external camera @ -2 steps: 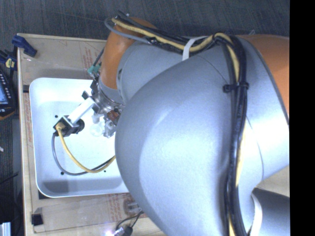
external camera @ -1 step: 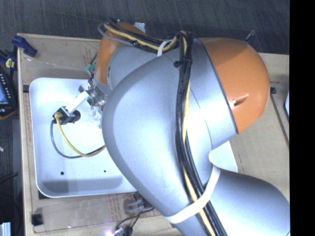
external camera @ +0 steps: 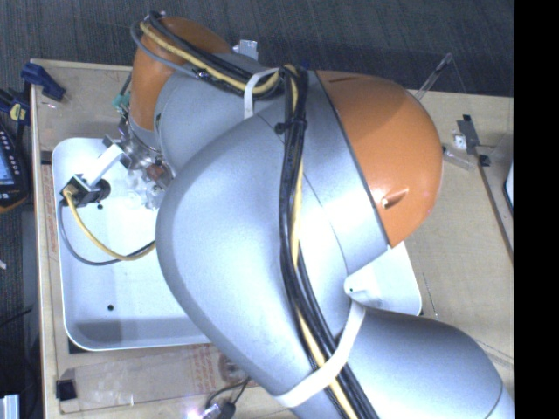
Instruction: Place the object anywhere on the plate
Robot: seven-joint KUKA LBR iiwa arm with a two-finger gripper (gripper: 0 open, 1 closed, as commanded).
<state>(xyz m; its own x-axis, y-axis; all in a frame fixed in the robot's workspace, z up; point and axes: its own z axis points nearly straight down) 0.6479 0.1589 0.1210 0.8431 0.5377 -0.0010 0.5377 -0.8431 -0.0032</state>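
Observation:
My arm [external camera: 288, 234] covers most of the view and hides much of both bins. Its orange band [external camera: 162, 59] is at the upper left, and below it the gripper [external camera: 144, 175] reaches down into the far part of the left bin [external camera: 96, 321]. The gripper's tip is blurred against the white floor, and nothing can be made out in it. A white bracket with a black end [external camera: 83, 186] sticks out to the gripper's left, and a yellow cable [external camera: 96, 250] loops from it over the bin floor.
A small dark speck [external camera: 111, 307] lies on the left bin's floor. A sliver of the right bin [external camera: 403, 291] peeks out beside the arm. Blue clamps [external camera: 39, 78] sit at the bench's far left corner, and metal brackets [external camera: 467, 138] at the far right.

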